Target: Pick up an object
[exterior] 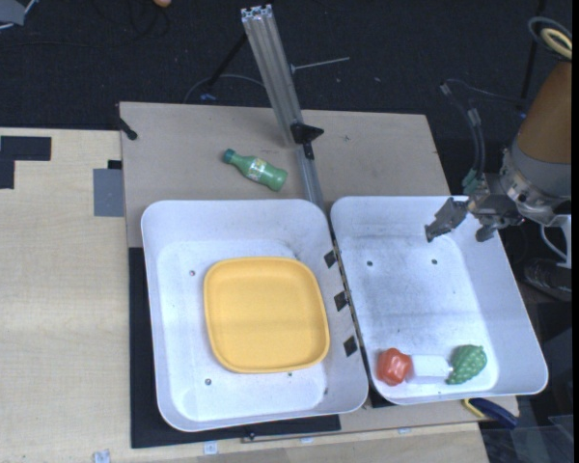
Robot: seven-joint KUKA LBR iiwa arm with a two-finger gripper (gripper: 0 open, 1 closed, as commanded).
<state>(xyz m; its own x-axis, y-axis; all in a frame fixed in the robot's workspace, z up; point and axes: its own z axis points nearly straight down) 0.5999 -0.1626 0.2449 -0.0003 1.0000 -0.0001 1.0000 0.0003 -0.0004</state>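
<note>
Camera view showed spread, empty fingers (pixel 460 222) over the right bin's (pixel 420 278) far rim, toys (pixel 432 366) well below them; descent risked closing on nothing.

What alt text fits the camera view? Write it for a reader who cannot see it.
A grey robot arm's gripper hangs open over the far right corner of the right bin, which holds a red toy, a white piece and a green toy near its front edge. The left bin holds a yellow plate; a green bottle lies on the bench behind it.
</note>
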